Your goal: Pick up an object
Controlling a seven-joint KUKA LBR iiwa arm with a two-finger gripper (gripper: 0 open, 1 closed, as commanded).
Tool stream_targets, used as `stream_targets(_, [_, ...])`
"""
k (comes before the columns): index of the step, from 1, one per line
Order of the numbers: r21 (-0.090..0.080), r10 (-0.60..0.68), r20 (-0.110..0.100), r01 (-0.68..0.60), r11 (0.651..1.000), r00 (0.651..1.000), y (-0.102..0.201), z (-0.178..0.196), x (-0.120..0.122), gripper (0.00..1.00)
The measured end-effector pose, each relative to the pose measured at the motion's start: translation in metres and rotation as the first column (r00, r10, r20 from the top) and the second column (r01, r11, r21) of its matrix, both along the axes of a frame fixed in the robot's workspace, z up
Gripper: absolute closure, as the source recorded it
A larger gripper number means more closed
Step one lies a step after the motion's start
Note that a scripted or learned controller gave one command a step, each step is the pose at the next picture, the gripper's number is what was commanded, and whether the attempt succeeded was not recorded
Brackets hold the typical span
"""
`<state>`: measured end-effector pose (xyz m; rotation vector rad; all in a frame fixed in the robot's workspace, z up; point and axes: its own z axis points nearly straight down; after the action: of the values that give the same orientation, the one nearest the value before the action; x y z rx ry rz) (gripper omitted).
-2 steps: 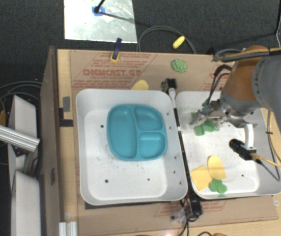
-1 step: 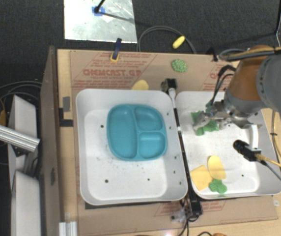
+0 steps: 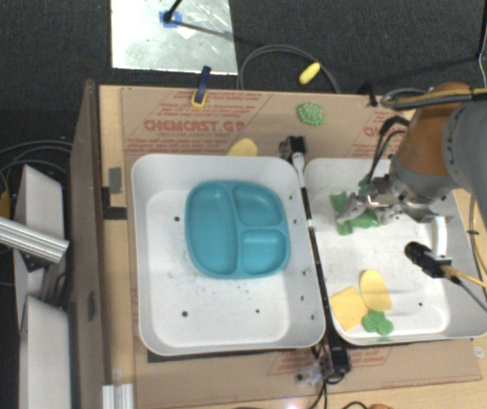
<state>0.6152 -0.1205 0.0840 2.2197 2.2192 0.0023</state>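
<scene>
In the right bin, a green leafy toy lies at the upper left. My gripper is lowered right onto its right side, touching or nearly touching it. The wrist hides how the gripper meets the toy. Nearer the front of the same bin lie a yellow oval slice, a yellow wedge and a small green sprig.
The left bin holds a teal divided plate. On the cardboard behind the bins sit a green knobbly ball, a pale yellow disc and a blue-and-yellow clamp. A dark divider rail runs between the bins.
</scene>
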Motion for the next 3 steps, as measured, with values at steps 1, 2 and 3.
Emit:
stream_targets(1, [0.0, 0.007, 0.003, -0.007, 1.0, 1.0, 0.008, 0.002, 0.037, 0.0])
stream_targets(2, [0.002, 0.007, -0.003, -0.007, 1.0, 1.0, 0.037, 0.015, 0.003, 0.0])
stream_targets(3, [0.0, 0.001, 0.001, -0.001, 1.0, 1.0, 0.02, 0.002, 0.011, 0.0])
